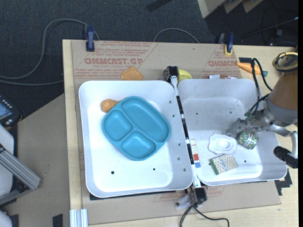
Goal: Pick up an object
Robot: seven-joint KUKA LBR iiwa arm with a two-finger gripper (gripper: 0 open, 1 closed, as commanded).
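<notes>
The bench [71, 126] is carrying two shallow white bins side by side. The left bin [94, 164] is holding a blue divided tray [136, 126], which is sitting towards the bin's far half with a small orange object [108, 105] peeking out at its far-left edge. The right bin [208, 103] is holding three small things in its near-right part: a white round object [221, 144], a patterned flat packet [223, 163] just nearer than it, and a green-and-white crumpled object [247, 139] just to the right of the white one. The grey arm [284, 98] is reaching in from the right, and its gripper [244, 126] is hanging directly over the crumpled object, close to touching it. Whether the pincer is apart or together cannot be told here.
</notes>
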